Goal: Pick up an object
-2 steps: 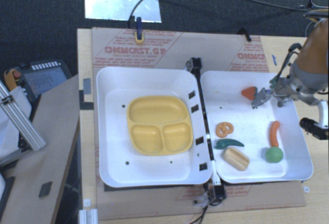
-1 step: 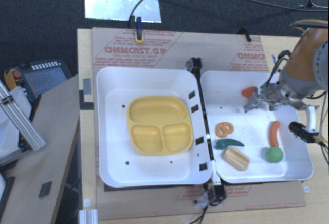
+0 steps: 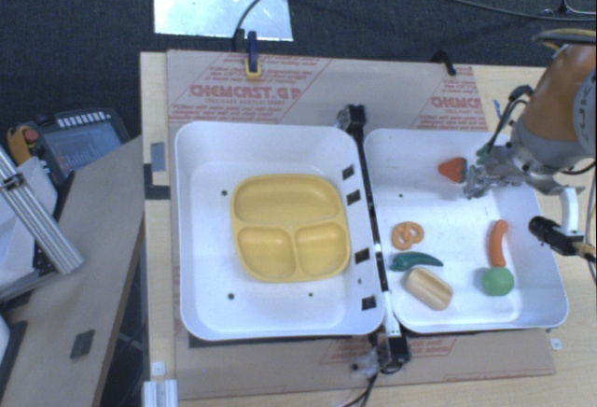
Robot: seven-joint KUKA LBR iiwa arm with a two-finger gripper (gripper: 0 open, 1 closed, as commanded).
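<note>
Strawberry [image 3: 452, 169] lies at nine o'clock of the gripper [image 3: 477, 183], just beside it; jaw state unclear

The grey two-finger gripper [image 3: 476, 183] hangs over the right shallow white bin [image 3: 550, 307], with a small red-orange wedge-shaped toy [image 3: 452, 169] just beside its fingers on the side toward the left bin. Below the fingers the floor lies bare as far as the orange pretzel toy [image 3: 407, 233]. Farther down crowd a dark green pepper toy [image 3: 416, 259], a tan bread roll [image 3: 428, 288], an orange sausage-shaped toy [image 3: 498, 242] and a green ball [image 3: 497, 281]. A yellow three-compartment plastic tray [image 3: 287, 226] fills the left white bin's [image 3: 201, 237] middle.
</note>
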